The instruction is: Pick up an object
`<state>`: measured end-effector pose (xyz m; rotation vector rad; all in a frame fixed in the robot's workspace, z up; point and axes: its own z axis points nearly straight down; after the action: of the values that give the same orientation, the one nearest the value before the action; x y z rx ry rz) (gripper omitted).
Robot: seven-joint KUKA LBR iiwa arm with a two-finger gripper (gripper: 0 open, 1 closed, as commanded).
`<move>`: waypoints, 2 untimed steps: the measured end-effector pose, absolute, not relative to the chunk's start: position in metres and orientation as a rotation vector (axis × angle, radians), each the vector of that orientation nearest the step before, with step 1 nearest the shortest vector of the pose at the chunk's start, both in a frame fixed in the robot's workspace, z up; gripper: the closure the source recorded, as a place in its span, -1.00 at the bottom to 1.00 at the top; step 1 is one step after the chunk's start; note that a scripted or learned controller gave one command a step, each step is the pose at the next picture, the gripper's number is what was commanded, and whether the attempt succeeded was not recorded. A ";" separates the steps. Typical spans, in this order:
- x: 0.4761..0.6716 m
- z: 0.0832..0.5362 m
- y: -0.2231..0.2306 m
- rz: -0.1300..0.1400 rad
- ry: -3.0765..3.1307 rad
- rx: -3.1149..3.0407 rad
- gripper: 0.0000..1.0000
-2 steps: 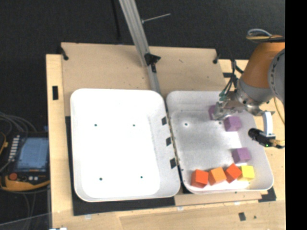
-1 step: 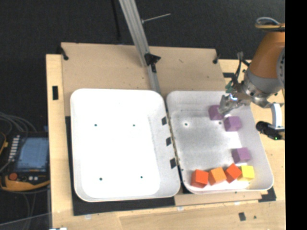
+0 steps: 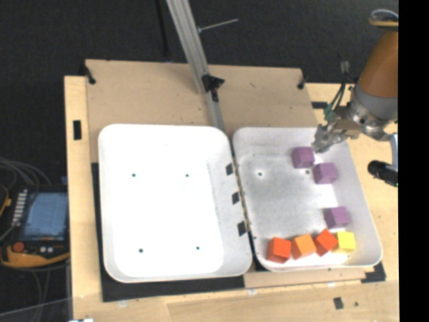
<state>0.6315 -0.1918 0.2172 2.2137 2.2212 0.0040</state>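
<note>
While the gripper hangs at the right bin's far edge, just beside a purple cube, its grip state can't be told. Two more purple cubes lie nearer; orange, red, yellow cubes line the front.

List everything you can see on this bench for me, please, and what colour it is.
purple blocks: three, purple, right bin, two near its far end and one lower down
orange blocks: three, orange to red-orange, in a row at the right bin's near edge
yellow block: one, yellow, right end of that row
bins: two, white, side by side on the bench
metal pole: one, grey, slanting behind the bins
arm: one, grey with an orange band, from the right
tool: one, grey, right beside the far purple block
</note>
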 end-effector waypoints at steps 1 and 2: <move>0.646 0.219 -0.136 0.005 2.227 2.212 1.00; 0.657 0.216 -0.082 0.006 2.227 2.211 1.00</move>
<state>0.6571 -0.0815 0.2159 2.2113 2.2266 0.0056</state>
